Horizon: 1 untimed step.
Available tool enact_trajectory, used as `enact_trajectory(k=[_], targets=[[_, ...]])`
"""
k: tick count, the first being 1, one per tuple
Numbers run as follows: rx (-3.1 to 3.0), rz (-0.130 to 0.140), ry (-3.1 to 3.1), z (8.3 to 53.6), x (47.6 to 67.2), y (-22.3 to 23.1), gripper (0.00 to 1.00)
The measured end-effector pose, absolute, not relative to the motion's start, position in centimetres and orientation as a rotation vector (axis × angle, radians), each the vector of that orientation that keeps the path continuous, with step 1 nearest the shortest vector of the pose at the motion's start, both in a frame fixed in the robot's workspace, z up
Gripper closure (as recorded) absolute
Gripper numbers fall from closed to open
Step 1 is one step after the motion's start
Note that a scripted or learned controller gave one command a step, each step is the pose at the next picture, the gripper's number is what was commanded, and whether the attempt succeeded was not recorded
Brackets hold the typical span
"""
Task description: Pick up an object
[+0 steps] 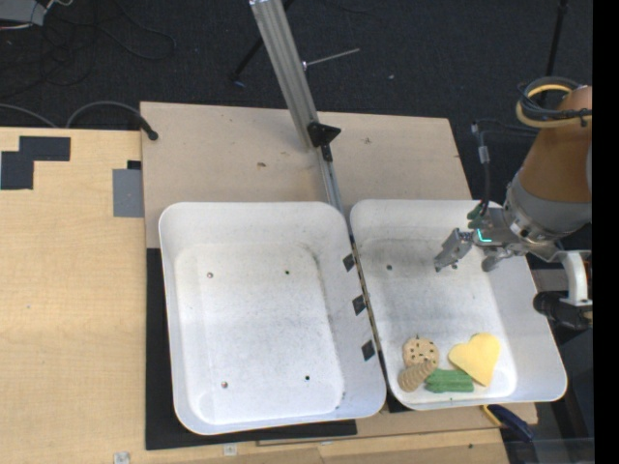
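A: Going left to right, what was on the desk (387,148)?

B: The shallow white plastic bin on the left (253,312) carried nothing I could make out. The matching white bin on the right (440,288) had all the objects bunched toward its six o'clock end: a round tan cookie-like piece with dark spots (419,350), a ribbed tan oval piece (413,376) just below it and touching, a flat green block (449,382) at the cluster's five o'clock, and a yellow heart-shaped soft piece (477,356) at three o'clock, resting against the green one.

A: What could have gone wrong from there?

B: My guess was a bad pick. The pieces lay so close that a descent could have clipped two at once, or pushed one aside rather than closing round it. They also sat near the bin's wall, which could have fouled a finger.

A: And the jaws?

B: The grey arm's two-finger gripper (471,249) hung over the right bin's one o'clock area, well apart from the cluster. The jaws looked spread, one finger (450,251) angled out toward nine o'clock, with nothing between them and nothing touched.
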State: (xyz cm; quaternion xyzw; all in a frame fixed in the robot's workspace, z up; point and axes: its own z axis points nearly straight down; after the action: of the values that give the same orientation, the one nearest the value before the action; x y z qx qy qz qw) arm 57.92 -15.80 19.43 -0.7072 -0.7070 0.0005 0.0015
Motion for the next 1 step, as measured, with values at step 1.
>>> enact_trajectory(k=[1], targets=[[-2.217, 0.008, -2.215, 13.66, 57.21, -16.52, 0.00]])
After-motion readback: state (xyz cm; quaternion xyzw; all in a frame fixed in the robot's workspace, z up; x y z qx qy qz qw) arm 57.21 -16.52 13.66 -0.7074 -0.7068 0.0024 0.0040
